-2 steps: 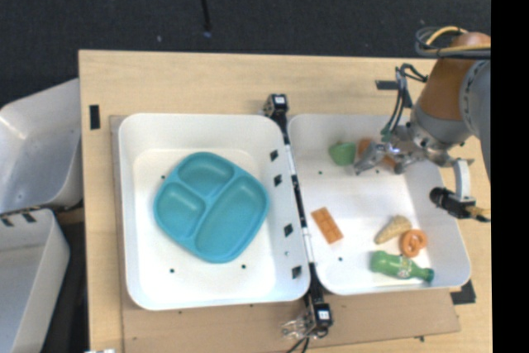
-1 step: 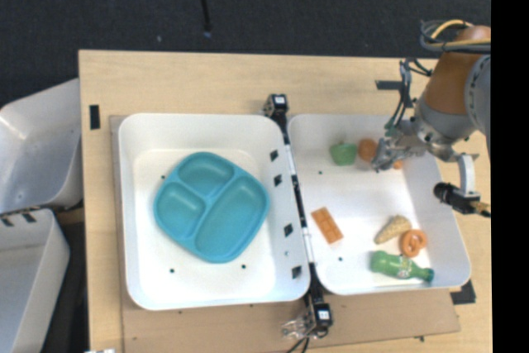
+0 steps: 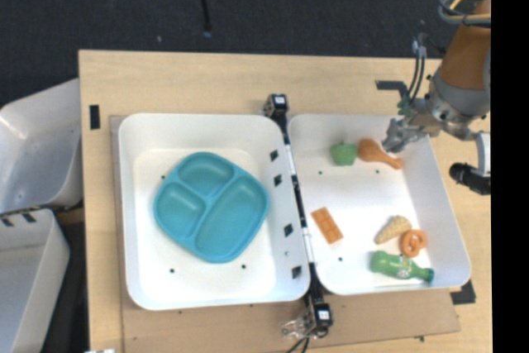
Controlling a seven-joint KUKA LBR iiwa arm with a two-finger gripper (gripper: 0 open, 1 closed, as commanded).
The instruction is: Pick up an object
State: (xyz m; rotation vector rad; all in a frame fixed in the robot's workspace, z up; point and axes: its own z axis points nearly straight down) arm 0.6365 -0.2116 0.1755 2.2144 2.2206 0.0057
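My gripper (image 3: 396, 138) hangs over the far right corner of the right bin (image 3: 430, 178), directly above the thick end of an orange drumstick-shaped toy (image 3: 377, 153). A small green round toy (image 3: 343, 153) lies just left of that toy. Nearer the front of the same bin lie an orange rectangular block (image 3: 326, 225), a beige cone-shaped piece (image 3: 393, 229), an orange pretzel-like ring (image 3: 412, 241) and a green bottle (image 3: 400, 266) on its side. Nothing is seen lifted off the bin floor.
The left bin (image 3: 140, 260) holds a teal divided plate (image 3: 212, 205). A black-clipped divider (image 3: 291, 194) runs between the two bins. The grey arm with its orange band (image 3: 464, 54) comes in from the right over the bench edge.
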